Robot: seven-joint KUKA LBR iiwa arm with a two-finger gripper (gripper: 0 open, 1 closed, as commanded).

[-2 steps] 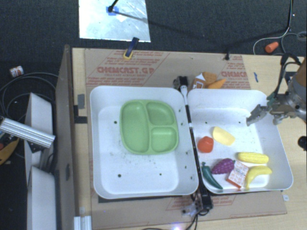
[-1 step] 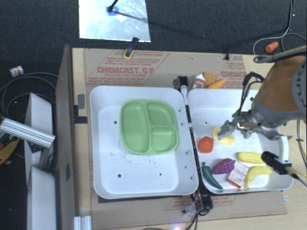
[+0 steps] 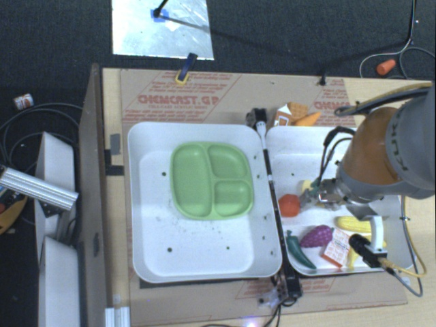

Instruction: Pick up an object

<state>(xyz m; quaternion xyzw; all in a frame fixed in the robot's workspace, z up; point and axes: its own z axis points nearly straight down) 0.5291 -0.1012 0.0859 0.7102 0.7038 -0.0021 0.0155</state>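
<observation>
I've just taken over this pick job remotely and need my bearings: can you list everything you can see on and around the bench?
white bins: 2, white, side by side on the bench
divided plate: 1, green, middle of the left bin
tomato-like toy: 1, red, left part of the right bin
grapes toy: 1, purple, front of the right bin
corn toy: 1, yellow, right bin, just right of the grapes
pepper-like toy: 1, dark green, front left corner of the right bin
small packet: 1, red and white, front of the right bin
carrot-like toy: 1, orange, behind the right bin
arm: 1, grey with orange band, over the right bin
gripper: 1, dark, just right of the tomato-like toy
</observation>
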